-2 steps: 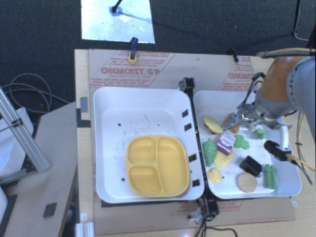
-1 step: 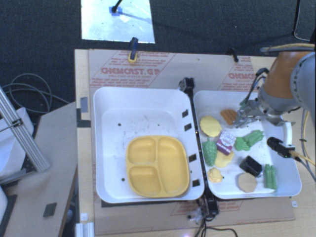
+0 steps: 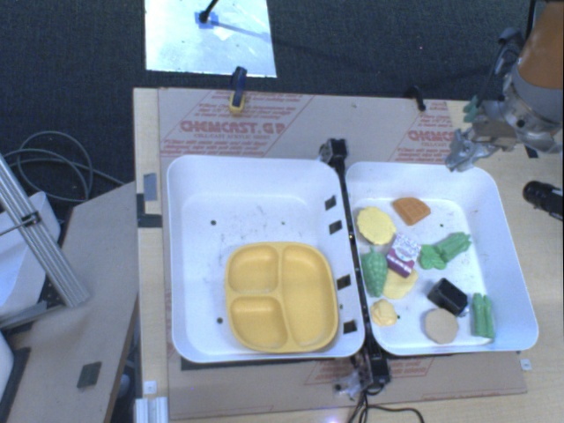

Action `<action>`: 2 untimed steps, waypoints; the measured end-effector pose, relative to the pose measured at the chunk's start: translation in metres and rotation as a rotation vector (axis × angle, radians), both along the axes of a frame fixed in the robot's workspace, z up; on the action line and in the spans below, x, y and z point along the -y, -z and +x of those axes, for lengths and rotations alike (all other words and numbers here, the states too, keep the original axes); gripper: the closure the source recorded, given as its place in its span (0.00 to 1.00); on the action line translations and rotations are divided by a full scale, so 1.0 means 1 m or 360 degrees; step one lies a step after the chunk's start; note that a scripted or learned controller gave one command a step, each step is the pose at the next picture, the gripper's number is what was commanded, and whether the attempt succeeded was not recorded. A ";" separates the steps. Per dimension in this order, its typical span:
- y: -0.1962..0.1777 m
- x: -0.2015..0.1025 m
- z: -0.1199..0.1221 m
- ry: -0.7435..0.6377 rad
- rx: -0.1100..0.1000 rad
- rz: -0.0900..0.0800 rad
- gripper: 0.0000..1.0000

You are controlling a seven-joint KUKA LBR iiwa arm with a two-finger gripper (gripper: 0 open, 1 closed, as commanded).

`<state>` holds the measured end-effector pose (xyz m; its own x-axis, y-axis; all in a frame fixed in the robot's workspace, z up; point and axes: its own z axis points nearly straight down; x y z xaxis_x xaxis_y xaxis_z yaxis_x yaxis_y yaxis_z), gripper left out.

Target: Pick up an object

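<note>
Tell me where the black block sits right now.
The black block lies in the right bin, toward its near right corner, just above the tan round piece and left of the green piece.

Pretty clearly a robotics lab setup. There's a grey industrial arm with an orange band (image 3: 538, 69) reaching over a bench topped with a protective-film acrylic sheet printed "CHEMCAST" (image 3: 233, 128), two shallow white plastic bins (image 3: 256, 179) clipped side by side, loose black cables (image 3: 53, 161), dark carpet (image 3: 70, 42), and what looks like an aluminium frame rail (image 3: 40, 236).
</note>
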<state>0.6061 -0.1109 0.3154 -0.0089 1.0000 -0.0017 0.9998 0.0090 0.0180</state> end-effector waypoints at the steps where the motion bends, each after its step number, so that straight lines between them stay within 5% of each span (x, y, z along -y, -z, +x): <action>1: 0.010 0.002 -0.002 0.0007 -0.0023 0.0001 0.00; 2: -0.035 -0.031 -0.059 0.0002 -0.0020 0.0004 0.00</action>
